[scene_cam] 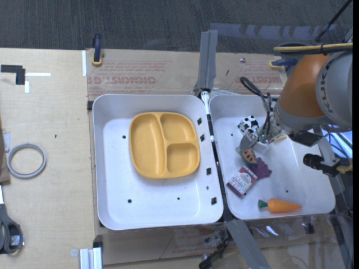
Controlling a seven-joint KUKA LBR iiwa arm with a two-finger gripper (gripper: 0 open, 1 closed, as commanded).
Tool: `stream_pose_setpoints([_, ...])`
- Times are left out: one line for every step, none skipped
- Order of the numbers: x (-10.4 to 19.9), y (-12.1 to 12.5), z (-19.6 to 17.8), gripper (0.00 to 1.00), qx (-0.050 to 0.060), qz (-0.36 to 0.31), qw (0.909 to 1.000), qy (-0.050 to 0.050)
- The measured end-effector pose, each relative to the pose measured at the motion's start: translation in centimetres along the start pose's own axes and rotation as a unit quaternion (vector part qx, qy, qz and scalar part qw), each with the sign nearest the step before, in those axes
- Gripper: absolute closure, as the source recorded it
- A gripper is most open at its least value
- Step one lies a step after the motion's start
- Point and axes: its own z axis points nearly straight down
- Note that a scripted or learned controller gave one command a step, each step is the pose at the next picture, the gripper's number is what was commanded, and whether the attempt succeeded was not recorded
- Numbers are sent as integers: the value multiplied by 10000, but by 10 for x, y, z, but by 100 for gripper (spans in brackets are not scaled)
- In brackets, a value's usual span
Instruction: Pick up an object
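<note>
In the right bin (305, 175), my gripper (247, 147) hangs low over the left part of the floor. Touching or just beyond it at the upper side is a small black-and-white toy (247, 124). Directly below the gripper lies a purple toy (257, 166); I cannot tell whether the two touch. A small pink-and-white packet (242, 182) lies further toward the front left. An orange carrot with a green top (282, 205) rests near the front wall. The arm's orange band (303, 88) and grey body reach in from the right.
The left bin (112, 195) holds a yellow divided plate (164, 144). On the wooden bench to the left lie a grey tape ring (24, 160) and scissors (10, 235). A grey divider post (206, 60) stands behind the wall between the bins.
</note>
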Motion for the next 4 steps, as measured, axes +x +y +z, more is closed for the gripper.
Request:
stream_pose_setpoints([11, -22, 0, 0, -12, 2092, 9779, 29])
stream_pose_setpoints([2, -3, 2, 0, 66, 2597, 9657, 53])
stream_pose_setpoints([-8, 12, 2, 0, 65, 2460, 9692, 49])
stream_pose_setpoints([-10, 25, 2, 0, 48, 1265, 9920, 25])
